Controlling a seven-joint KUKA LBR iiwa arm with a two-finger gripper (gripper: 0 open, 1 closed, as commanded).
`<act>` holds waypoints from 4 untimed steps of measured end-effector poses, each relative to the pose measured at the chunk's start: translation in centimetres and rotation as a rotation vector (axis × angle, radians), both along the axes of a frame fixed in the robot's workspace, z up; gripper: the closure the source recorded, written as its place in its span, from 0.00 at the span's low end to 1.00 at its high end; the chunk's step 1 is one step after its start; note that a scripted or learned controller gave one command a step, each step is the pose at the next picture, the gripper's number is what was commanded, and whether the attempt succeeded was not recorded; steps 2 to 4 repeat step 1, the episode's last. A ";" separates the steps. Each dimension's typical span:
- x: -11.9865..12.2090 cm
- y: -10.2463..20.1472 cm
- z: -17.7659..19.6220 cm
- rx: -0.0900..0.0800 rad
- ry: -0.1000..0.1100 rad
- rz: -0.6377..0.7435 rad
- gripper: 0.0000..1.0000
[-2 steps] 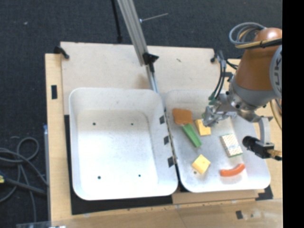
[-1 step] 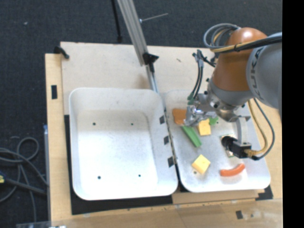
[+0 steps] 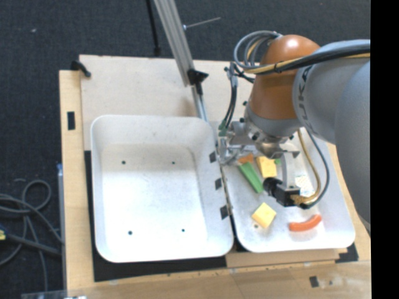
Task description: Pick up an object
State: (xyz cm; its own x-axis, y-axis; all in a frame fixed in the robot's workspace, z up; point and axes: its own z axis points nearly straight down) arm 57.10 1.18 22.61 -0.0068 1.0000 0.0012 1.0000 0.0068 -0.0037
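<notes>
A pale wooden bench (image 3: pixel 124 86) stands on dark carpet (image 3: pixel 37 17), cables (image 3: pixel 22 217) at left.

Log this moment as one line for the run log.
arm: over right bin | gripper: low among items | nearby: green stick, yellow block | left bin: untouched

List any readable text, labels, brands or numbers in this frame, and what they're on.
None readable.
Arm: dark marks on the grey casing beside the orange band, cut off and blurred; cannot be read.
Bins, yellow block, green stick: no print visible.
</notes>
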 end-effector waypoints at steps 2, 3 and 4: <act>0.2 4.3 0.8 0.001 -0.005 0.001 1.00; 0.2 4.3 0.8 0.001 -0.005 0.001 1.00; 0.2 4.3 0.8 0.001 -0.005 0.001 1.00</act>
